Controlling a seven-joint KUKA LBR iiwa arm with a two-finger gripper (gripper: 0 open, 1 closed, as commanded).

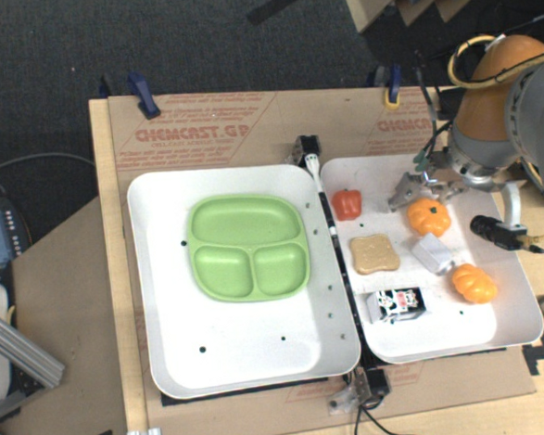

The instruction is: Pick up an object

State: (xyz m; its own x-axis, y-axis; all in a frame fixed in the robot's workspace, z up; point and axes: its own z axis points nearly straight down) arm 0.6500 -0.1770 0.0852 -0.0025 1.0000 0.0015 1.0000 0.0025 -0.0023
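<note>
Pincer (pixel 417 189) above orange pepper (pixel 428 217), green tray (pixel 249 247) in left bin (pixel 166 294)

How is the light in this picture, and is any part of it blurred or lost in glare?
Camera view: light is even and soft, with faint shadows; the left bin looks bright and nearly washed out near its rim; the green tray is sharp; the end effector is slightly soft, its detail hard to read.

We see five candidates in right white bin (pixel 503 331). Small red pepper-like piece (pixel 347 203) near left wall, upper part. Tan toast-shaped slice (pixel 374 253) flat below it. Black-and-white small carton (pixel 400 303) on its side, lower still. Orange pumpkin-shaped toy (pixel 429 217) upper middle. Second orange rounded toy (pixel 474 283) toward right; pale grey block (pixel 431 253) between them.
</note>
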